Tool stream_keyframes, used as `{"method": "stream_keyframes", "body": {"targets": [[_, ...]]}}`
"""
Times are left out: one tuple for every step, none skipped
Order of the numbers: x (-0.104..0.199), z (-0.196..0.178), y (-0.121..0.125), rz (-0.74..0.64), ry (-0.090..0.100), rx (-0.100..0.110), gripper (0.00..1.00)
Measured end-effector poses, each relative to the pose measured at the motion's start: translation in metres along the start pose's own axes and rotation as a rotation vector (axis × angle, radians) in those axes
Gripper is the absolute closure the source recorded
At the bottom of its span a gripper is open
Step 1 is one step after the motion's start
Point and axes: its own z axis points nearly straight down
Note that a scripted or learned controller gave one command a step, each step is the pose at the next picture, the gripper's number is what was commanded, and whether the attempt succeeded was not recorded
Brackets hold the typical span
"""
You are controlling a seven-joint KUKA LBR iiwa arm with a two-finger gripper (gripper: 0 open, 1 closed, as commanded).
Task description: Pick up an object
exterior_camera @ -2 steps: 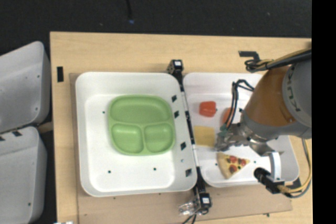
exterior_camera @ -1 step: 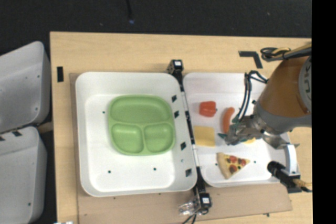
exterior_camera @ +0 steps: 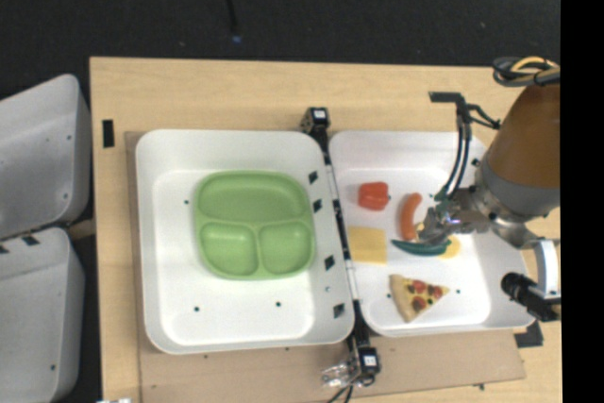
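Note:
The right bin (exterior_camera: 377, 160) holds several toy foods: a red pepper piece (exterior_camera: 374, 195), an orange-red sausage (exterior_camera: 409, 214), a yellow cheese square (exterior_camera: 369, 245), a green bean-like piece (exterior_camera: 420, 247) over a bit of yellow, and a pizza slice (exterior_camera: 416, 294). My gripper (exterior_camera: 436, 226) is low over the right bin, just right of the sausage and right above the green piece. The wrist hides its fingertips. I cannot see anything held between them.
The left bin (exterior_camera: 165, 297) carries a green divided plate (exterior_camera: 254, 224). Black clips run along the seam between the bins (exterior_camera: 332, 231). The orange-banded arm (exterior_camera: 528, 146) covers the right bin's far right side. Cables hang beside the wrist.

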Motion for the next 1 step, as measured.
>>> {"method": "stream_keyframes", "body": {"targets": [[0.0539, -0.0047, 0.0298, -0.005, 0.003, 0.005, 1.00]]}}
